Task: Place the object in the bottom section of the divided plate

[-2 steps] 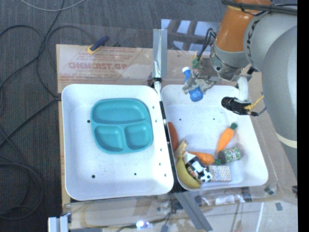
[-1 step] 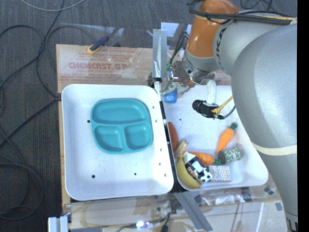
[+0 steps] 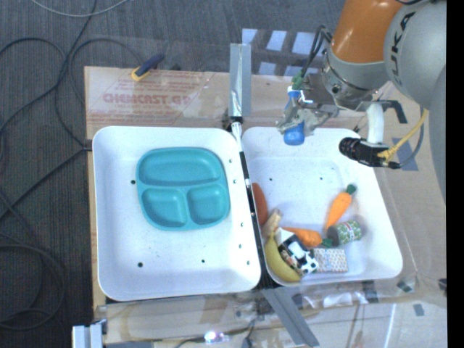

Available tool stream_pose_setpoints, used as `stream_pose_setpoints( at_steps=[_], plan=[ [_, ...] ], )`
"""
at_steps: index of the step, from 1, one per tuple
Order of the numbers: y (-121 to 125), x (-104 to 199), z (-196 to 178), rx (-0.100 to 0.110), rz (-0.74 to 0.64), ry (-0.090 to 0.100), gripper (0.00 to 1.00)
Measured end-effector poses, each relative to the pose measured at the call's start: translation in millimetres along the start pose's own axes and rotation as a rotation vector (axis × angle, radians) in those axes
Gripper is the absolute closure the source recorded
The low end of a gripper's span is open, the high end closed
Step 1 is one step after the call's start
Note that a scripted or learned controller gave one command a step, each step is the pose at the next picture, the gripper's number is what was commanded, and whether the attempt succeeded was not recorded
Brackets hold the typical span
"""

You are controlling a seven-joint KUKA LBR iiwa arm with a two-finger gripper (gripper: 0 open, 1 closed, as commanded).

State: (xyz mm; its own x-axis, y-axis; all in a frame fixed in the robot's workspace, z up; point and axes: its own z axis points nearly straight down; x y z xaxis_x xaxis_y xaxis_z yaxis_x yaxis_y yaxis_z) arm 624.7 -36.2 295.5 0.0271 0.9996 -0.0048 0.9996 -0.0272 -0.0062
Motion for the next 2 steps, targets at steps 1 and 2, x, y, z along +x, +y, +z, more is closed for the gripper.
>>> stream_pose_setpoints(
  at_steps=[1, 2],
  plan=[
    [-0.3, -71.8, 113.3, 0.003, 0.031, 0.001, 1.0],
    [9.5, 2.3, 59.4, 0.0, -0.141, 0.002, 1.0]
  ],
)
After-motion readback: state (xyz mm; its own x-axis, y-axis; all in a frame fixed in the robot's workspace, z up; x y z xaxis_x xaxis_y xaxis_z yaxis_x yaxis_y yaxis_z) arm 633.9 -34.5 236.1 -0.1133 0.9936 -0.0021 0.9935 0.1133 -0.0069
